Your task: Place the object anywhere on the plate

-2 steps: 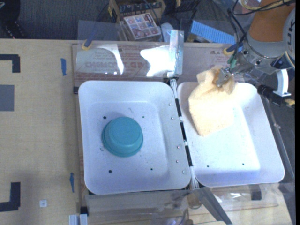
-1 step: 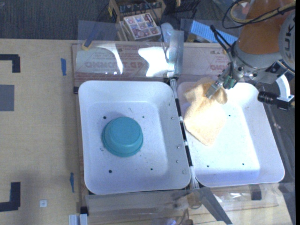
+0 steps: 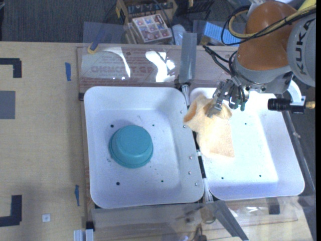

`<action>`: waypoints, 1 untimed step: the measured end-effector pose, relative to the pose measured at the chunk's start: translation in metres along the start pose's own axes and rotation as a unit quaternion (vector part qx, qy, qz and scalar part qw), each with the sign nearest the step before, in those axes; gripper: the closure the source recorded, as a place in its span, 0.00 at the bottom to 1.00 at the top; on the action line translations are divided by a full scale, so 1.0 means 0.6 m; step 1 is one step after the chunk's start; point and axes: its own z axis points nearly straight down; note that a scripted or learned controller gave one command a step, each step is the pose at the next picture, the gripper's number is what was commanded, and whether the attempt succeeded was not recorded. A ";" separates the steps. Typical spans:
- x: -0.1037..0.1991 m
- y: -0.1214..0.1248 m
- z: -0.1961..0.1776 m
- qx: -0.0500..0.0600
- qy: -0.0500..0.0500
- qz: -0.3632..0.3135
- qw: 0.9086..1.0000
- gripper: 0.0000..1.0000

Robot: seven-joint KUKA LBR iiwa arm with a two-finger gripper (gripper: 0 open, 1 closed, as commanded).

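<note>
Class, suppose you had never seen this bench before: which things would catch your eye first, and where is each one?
First, the round teal upturned plate sitting alone in the middle of the left white bin. Next, the soft orange-yellow cloth draped at the upper left of the right white bin, its edge reaching the divide between the bins. Above it looms the grey arm's orange band, with the gripper down at the cloth's top edge.

Robotics lab: arm (image 3: 271,39), white bins (image 3: 100,149)

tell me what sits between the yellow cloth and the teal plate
In the camera view, bare white floor of the left bin and the two bins' touching rims separate the cloth from the plate.
</note>
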 end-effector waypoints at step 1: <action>0.062 0.040 -0.020 0.000 0.000 -0.197 0.980 1.00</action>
